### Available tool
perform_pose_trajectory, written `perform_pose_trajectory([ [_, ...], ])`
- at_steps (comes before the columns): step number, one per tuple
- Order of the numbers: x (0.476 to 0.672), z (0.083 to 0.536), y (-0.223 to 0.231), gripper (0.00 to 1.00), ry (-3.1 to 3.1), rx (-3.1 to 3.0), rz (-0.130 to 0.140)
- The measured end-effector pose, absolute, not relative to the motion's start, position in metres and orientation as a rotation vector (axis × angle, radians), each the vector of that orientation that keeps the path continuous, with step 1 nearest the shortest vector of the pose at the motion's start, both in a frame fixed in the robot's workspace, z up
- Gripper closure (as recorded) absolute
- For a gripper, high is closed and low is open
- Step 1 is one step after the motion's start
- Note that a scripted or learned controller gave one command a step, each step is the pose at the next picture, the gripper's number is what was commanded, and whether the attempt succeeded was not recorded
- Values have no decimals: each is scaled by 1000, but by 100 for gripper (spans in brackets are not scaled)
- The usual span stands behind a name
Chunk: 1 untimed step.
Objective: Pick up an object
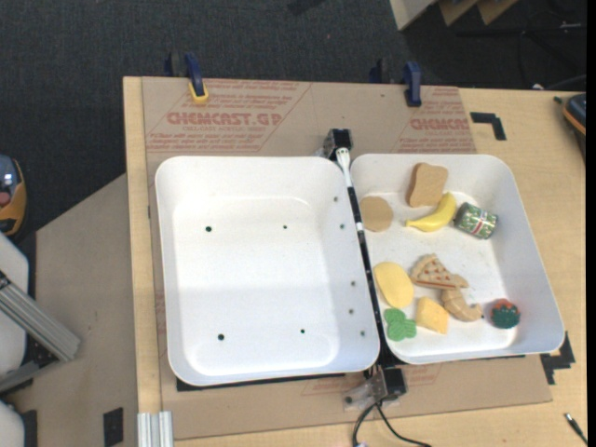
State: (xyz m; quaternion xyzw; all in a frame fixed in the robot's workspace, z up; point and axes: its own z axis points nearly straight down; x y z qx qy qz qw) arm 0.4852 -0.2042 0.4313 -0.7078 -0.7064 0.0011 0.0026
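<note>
Sitting in right bin (521, 203): toy banana (435, 217) beside bread slice (426, 184), green can (476, 221) just right of banana.

Left bin (186, 277) open; right bin (521, 250) cluttered.

Dark carpet floor (140, 26) around brown bench (279, 110)

A: Cam position?
B: One fixed camera, high above the bench (279, 110), looking down at a slant. Far edge sits at top of frame.
A: Coverage?
B: Wide. Left bin (186, 180) and right bin (521, 240) both fully in, plus dark floor (140, 17) beyond.
A: Overlap?
B: Single view, nothing shared.
</note>
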Motion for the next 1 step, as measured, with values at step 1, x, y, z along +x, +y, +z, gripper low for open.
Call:
perform_pose_trajectory([
  [1, 482, 436, -225, 100, -2223, -2226, 0],
])
